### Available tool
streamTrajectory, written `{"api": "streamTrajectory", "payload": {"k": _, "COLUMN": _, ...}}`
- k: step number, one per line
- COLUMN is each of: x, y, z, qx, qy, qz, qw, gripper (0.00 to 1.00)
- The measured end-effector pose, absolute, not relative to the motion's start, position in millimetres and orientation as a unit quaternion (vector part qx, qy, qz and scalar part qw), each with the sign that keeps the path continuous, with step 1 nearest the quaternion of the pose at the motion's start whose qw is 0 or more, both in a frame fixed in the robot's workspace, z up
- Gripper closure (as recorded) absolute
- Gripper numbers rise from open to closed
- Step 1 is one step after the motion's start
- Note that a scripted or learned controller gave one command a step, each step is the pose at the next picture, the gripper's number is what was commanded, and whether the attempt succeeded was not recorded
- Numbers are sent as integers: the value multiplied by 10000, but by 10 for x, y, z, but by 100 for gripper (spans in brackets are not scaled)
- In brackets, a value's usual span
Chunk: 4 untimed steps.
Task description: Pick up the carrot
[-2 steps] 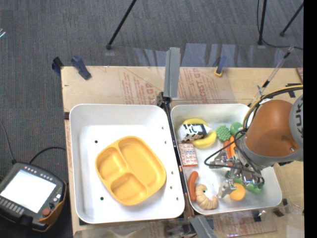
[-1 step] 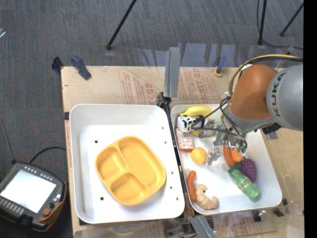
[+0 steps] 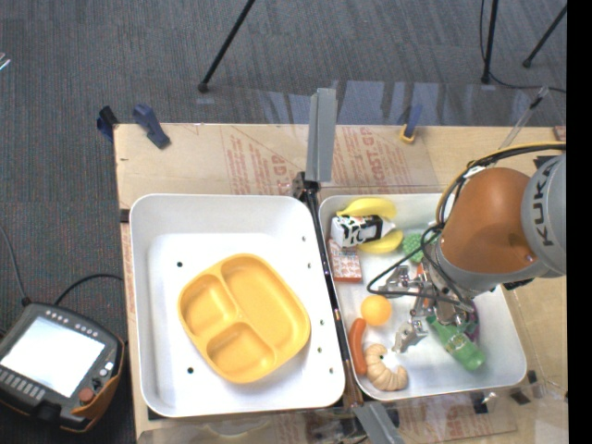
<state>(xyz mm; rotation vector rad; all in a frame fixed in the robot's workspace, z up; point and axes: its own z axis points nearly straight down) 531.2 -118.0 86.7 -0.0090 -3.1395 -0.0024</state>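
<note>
Gripper (image 3: 418, 326) low in right bin (image 3: 513, 363), finger state unclear. Orange (image 3: 376, 310) at its 9 o'clock, shrimp (image 3: 386, 368) at 7, green bottle (image 3: 461, 346) at 4. Carrot (image 3: 358, 346) farther toward 8, along left wall.

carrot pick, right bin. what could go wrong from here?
1. The carrot lies against the right bin's left wall, so one side of the claw may have no room to get around it.
2. A croissant touches the carrot's lower end and an orange ball sits just above, so either could get bumped or grabbed instead.
3. The claw hangs nearer a green toy than the carrot, and a straight descent would likely land off target.
</note>
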Motion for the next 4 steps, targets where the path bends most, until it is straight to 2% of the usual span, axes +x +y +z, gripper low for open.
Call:
{"api": "streamTrajectory", "payload": {"k": 1, "x": 5575, "y": -784, "z": 873, "qx": 1626, "qy": -9867, "qz": -11, "qw": -13, "gripper": 0}}
{"api": "streamTrajectory", "payload": {"k": 2, "x": 5339, "y": -840, "z": 870, "qx": 1682, "qy": -9858, "qz": -9, "qw": 0, "gripper": 0}}
{"api": "streamTrajectory", "payload": {"k": 3, "x": 5350, "y": -807, "z": 965, "qx": 1712, "qy": -9852, "qz": -18, "qw": -9, "gripper": 100}}
{"api": "streamTrajectory", "payload": {"k": 4, "x": 5090, "y": -1439, "z": 2428, "qx": 2575, "qy": -9663, "qz": 27, "qw": -55, "gripper": 100}}
